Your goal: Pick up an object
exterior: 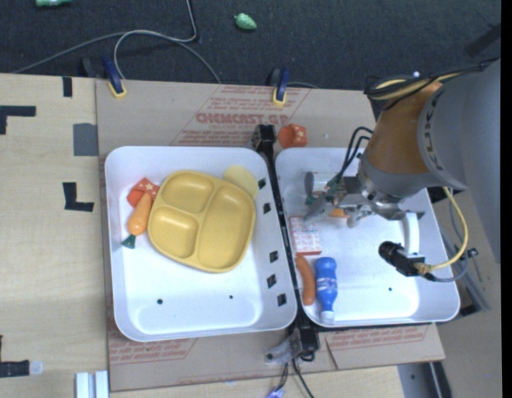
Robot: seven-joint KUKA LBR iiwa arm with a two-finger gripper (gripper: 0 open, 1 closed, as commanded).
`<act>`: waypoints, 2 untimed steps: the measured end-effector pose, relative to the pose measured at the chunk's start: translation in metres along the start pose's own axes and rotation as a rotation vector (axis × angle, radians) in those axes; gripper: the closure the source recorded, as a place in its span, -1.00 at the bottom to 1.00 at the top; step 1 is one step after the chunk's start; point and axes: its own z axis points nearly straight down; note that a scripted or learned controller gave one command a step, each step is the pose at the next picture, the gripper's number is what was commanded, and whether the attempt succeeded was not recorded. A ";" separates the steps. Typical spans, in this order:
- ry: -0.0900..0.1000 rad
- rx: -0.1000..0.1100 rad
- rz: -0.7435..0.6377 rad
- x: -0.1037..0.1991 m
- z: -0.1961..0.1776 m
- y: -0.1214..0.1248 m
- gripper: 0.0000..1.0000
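Camera view looks down on two white bins side by side on the surface, and the grey arm with its orange band reaches in from the right over the right bin [430, 305]. Its pincer [316, 199] hangs low near that bin's upper left part, dark fingers pointing toward the divider — whether they are spread or closed I cannot tell from up here, and nothing is plainly caught between them.

Just below it lie the likely candidates: a small patterned packet [305, 240], an orange carrot-like piece [306, 279] and a blue bottle [325, 287] with a white cap, the last two side by side, close or touching, near the front wall. The bottle looks light, stiff and a bit slick — I would take it across its round body, at mid-length, so it cannot roll out. The packet looks flat and limp, hard to get under.

Over in the left bin [190, 317] sits a yellow divided plate [202, 220] with a carrot [139, 214] beside it.
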 end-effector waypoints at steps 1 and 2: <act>-0.002 -0.009 0.000 -0.008 0.039 0.061 -1.00; -0.003 -0.006 0.000 -0.008 0.030 0.060 1.00</act>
